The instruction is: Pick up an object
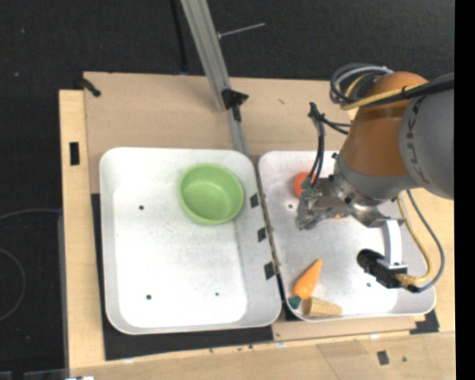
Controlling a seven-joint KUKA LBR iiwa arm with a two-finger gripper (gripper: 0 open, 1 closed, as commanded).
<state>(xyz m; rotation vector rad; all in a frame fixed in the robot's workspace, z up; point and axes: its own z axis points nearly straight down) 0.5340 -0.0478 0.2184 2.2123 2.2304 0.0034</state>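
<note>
The gripper [307, 214] hangs low over the right bin [344, 248], in its upper left part near the wall shared with the left bin [166, 275]. Whether it is open or closed cannot be told from this angle, and nothing can be seen in its hold.

Just beyond the gripper lies a small orange object [300, 182], partly hidden by the wrist, so its shape is unclear. It is the nearest candidate. Whether the two touch cannot be determined.

Further toward the bin's near corner lies a toy carrot [308, 279], with a tan cone [324, 308] just beside its green end, against the rim. A green bowl [212, 194] sits upright in the left bin, well apart from the gripper.

Judgement: the work is at the approach or grasp-attempt stage – no pick is confirmed. The next move calls for centring over the chosen item, closing on it and lifting straight up, clear of the bin wall.

No brand, label or legible writing is visible on any item, the bins or the arm [380, 149].
</note>
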